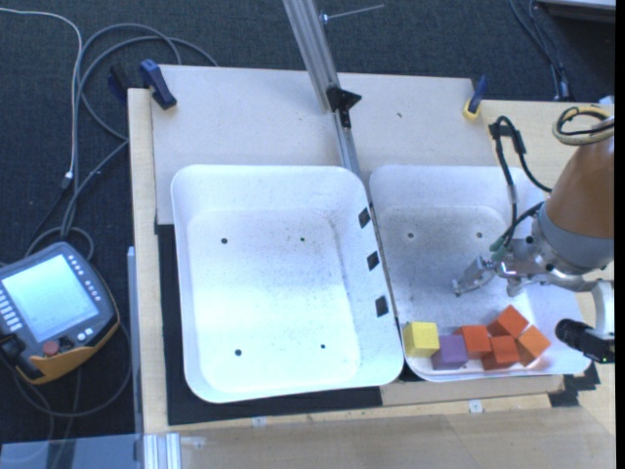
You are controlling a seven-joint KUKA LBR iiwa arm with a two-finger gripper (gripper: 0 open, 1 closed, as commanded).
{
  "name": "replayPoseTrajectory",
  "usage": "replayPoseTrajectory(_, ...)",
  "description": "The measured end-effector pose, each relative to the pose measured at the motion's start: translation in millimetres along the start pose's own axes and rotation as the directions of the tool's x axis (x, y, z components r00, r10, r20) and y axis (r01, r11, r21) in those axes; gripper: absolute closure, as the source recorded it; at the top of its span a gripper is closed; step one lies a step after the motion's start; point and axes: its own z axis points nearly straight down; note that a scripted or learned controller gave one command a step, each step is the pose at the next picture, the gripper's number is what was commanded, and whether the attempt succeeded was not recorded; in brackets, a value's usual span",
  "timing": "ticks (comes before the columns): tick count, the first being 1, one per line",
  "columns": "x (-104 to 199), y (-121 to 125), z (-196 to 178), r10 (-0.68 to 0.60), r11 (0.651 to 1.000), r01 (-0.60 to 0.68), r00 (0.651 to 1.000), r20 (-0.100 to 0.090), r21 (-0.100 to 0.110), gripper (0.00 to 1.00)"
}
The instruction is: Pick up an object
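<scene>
Along the front edge of the right bin (430,198) lies a cluster of blocks: a yellow cube (422,337), a purple cube (450,350) beside it, and several orange blocks (508,335) to their right. My gripper (472,278) hangs over the middle of the right bin's floor, pointing left, a little behind and above the blocks. Nothing shows in it. The grey and orange arm (584,208) comes in from the right.
The left bin (264,281) stands beside the right one, its rim touching it. A slanted metal pole (317,52) rises from behind the bins. A black cable (508,159) loops down to the wrist. A teach pendant (49,306) lies on the floor at the left.
</scene>
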Motion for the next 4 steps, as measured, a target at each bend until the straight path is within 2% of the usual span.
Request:
replayPoseTrajectory(1,62,41,49,-0.011,1.0,0.011,1.0,-0.002,-0.006,0.0)
replayPoseTrajectory(2,58,41,36,-0.004,1.0,0.004,1.0,0.001,-0.011,1.0)
replayPoseTrajectory(4,59,42,15,-0.005,1.0,0.005,1.0,0.0,-0.015,1.0)
